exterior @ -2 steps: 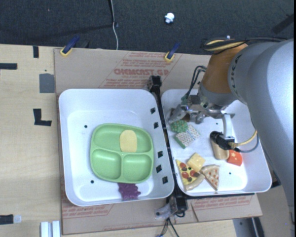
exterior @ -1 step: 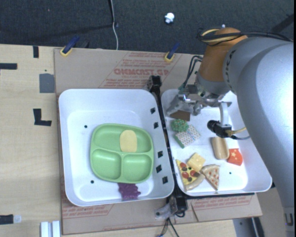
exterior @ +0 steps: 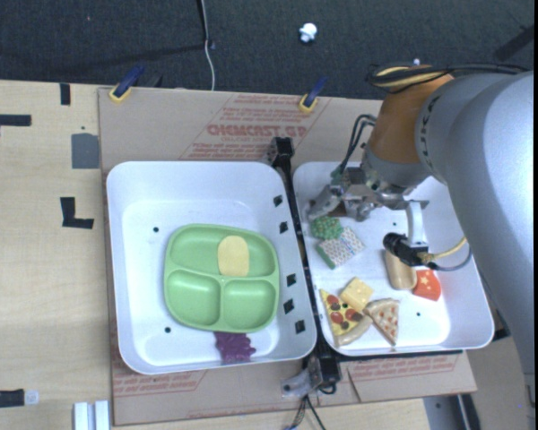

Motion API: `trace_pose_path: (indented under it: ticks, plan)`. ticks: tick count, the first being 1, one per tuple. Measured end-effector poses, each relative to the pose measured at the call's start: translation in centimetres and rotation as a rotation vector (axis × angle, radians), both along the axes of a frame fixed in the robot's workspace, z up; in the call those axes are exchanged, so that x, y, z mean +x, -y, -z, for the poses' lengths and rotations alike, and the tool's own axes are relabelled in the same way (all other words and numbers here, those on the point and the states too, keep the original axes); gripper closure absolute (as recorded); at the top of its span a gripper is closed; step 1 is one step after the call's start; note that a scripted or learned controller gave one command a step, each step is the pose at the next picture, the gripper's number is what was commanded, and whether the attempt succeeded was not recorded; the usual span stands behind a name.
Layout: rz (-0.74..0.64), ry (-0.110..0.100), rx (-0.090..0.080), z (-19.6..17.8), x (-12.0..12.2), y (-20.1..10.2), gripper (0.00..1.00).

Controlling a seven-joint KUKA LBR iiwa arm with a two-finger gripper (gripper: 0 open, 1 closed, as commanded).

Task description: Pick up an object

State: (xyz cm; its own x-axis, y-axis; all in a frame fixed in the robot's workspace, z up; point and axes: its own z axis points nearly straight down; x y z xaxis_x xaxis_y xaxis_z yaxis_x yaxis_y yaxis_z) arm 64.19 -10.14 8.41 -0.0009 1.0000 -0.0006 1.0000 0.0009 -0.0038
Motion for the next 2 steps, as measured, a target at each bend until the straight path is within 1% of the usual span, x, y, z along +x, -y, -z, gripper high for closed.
trace_pose_path:
  ticks: [1,2]
  plan:
    - [-0.002,0.002,-0.001,-0.01,1.95,-0.80,0.00]
    - [-0.001,0.001,0.001,-0.96,1.89,-0.83,1.00]
